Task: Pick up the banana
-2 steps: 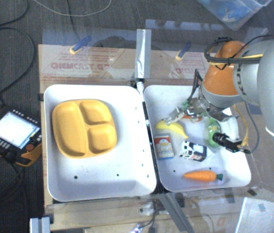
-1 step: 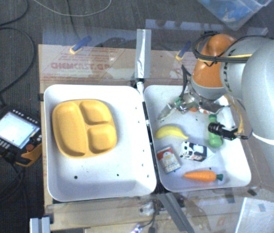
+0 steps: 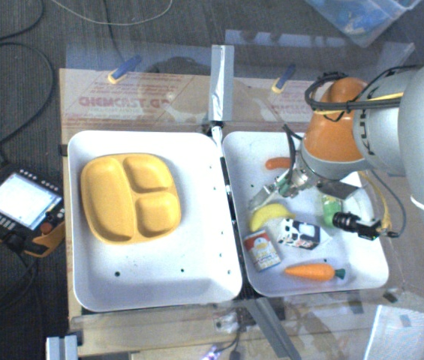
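Nearest the camera, a toy carrot (image 3: 314,273) lies at the near edge of the right bin (image 3: 373,272), and the banana (image 3: 270,216) rests just beyond it, left of centre. The gripper (image 3: 275,190) hangs right over the banana's far end, fingers spread and pinching nothing. Over in the left bin (image 3: 99,276) sits a yellow divided tray (image 3: 130,196).

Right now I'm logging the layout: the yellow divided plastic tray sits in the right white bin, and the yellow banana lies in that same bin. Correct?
Not quite. The camera view shows the yellow divided plastic tray in the left white bin; the yellow banana does lie in the right white bin.
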Controlling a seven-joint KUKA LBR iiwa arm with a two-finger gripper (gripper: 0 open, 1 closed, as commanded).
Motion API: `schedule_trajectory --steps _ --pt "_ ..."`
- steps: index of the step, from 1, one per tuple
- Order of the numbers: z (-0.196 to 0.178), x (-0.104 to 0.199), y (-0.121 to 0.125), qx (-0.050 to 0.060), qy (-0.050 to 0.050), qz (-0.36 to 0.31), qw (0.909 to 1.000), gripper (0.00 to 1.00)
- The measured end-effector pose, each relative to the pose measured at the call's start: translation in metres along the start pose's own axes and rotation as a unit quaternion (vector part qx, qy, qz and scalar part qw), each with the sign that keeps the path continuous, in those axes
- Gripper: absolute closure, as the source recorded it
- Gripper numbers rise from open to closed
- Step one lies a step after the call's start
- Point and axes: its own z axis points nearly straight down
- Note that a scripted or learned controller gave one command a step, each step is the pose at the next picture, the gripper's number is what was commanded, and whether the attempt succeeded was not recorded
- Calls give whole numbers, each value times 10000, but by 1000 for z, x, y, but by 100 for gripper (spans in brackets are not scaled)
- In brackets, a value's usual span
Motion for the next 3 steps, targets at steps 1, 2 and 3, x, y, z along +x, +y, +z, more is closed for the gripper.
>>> schedule_trajectory --steps 1,2,3 --pt "-10 0 2 -23 -9 0 10000 100" --pt "-10 0 2 -22 -8 0 10000 0" --pt "0 -7 20 12 -1 -793 9968 0"
